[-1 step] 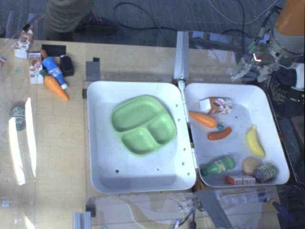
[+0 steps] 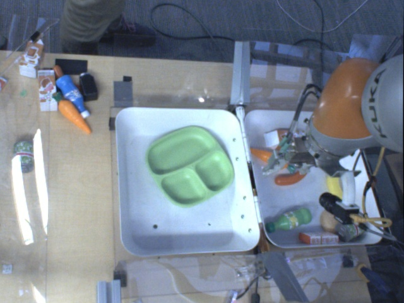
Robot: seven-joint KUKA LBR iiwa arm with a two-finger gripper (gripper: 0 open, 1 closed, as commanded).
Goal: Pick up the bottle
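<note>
Over the right bin [image 2: 273, 202], your gripper [image 2: 282, 158] is hovering beside a carrot [image 2: 291, 179]; whether it is open or closed, you cannot tell. One green bottle [image 2: 290, 219] is lying near the front wall, likely light, smooth plastic that rolls, so grip across its body. Left bin [image 2: 136, 188]: one green tray [image 2: 190, 165].

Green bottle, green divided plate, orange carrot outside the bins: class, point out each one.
Green bottle [image 2: 291, 219], camera view, on its body.
Green divided plate [image 2: 189, 164], camera view, on its central ridge.
Orange carrot [image 2: 74, 117], camera view, on its middle.
</note>
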